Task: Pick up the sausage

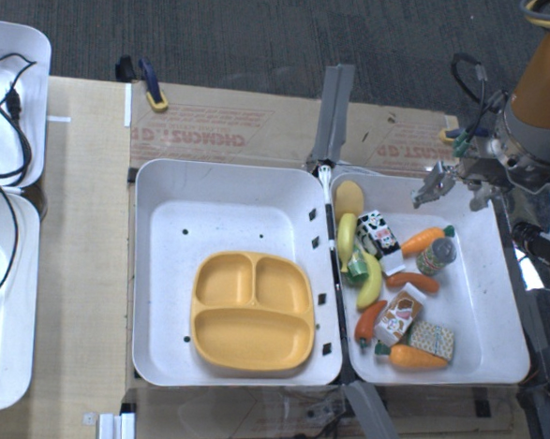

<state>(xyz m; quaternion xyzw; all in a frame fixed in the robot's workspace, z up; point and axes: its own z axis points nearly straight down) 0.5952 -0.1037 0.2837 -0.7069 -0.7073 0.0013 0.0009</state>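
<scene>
approach step in hand, nothing lifted. gripper (434, 189) above far edge of right bin (496, 276), pincer state impossible to tell. sausage (412, 281) mid-bin, just beside small jar (436, 256). next: descent toward nearer side, clear of jar.

Wooden bench (76, 247) bearing two white bins, left bin (158, 281) beside right bin (494, 304), on brown cardboard (253, 133).

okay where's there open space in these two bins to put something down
The left bin has bare floor all around the yellow divided plate, widest between the plate and the bin's far wall. In the right bin, the right side is bare, from the small can to the right wall. Its left half is crowded: bananas, carrots, sausage, cartons.
</scene>
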